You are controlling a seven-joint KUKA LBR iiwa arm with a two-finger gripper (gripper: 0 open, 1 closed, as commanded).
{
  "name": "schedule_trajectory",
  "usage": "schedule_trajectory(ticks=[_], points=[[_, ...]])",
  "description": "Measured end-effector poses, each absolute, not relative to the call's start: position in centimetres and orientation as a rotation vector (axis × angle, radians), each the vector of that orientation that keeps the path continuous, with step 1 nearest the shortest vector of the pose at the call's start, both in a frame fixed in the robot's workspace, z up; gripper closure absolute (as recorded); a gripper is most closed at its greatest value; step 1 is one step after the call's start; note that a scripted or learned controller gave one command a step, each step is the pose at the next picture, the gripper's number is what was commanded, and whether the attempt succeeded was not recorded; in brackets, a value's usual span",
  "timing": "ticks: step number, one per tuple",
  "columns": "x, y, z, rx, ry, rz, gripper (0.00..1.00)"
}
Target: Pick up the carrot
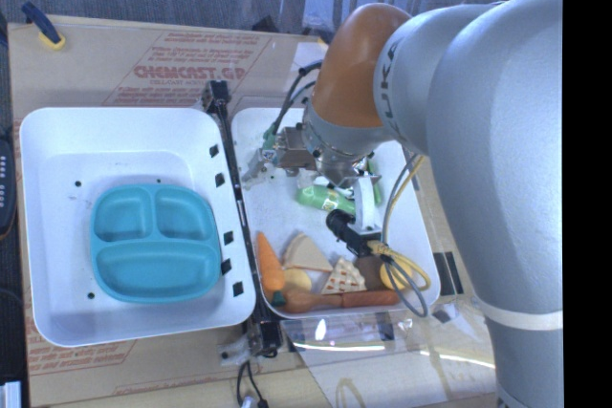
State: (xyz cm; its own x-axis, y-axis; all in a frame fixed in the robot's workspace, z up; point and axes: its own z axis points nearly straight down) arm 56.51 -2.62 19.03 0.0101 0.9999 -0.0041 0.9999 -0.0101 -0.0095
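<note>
The gripper [271,158] hangs over the right bin [413,223], and whether it is spread or pressed together cannot be told; the carrot [270,263] lies well below it, apart, against the bin's left wall beside a cheese wedge [308,253].

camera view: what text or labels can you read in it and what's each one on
"CHEMCAST GP": red print on the brown sheet under the bins, behind the left bin.
Smaller red lines above and below that on the same sheet: too blurred to read.
"KU": dark letters on the arm beside its orange band, the rest of the word hidden.
</note>
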Motion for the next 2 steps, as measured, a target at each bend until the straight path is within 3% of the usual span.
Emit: schedule_trajectory(ticks=[1,2], points=[[64.4,-4.3,29.6,-2.324,-2.117,-0.001,0.0],[65.7,-6.5,42.9,-2.39,-2.043,0.0,0.0]])
